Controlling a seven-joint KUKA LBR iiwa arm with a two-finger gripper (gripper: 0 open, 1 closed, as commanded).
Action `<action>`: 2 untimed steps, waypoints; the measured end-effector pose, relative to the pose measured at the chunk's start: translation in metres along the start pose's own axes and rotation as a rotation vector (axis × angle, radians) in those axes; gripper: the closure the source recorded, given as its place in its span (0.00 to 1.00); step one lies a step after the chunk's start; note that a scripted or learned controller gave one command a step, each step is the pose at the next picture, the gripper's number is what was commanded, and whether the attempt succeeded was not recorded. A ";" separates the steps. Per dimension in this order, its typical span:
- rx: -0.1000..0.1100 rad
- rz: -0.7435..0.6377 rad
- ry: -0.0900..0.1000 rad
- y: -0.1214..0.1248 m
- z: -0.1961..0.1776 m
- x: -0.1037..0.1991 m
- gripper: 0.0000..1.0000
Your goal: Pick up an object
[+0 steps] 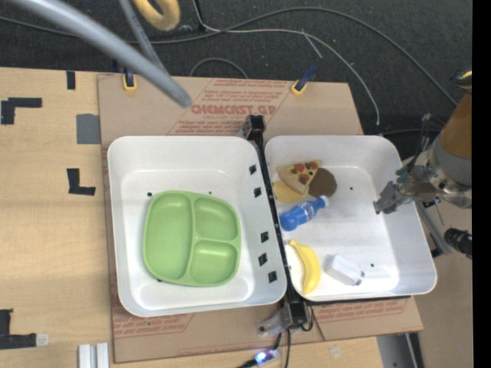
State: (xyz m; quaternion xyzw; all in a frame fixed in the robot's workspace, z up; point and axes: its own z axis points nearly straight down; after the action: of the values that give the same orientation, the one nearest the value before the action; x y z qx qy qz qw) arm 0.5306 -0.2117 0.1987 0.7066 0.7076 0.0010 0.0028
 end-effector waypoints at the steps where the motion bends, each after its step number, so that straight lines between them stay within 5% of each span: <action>1: 0.001 0.000 0.001 -0.006 -0.045 0.000 1.00; 2: 0.000 -0.001 0.000 -0.004 -0.097 0.000 1.00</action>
State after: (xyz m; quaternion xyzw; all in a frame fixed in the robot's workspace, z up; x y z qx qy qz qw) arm 0.5261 -0.2119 0.2959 0.7064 0.7078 0.0009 0.0026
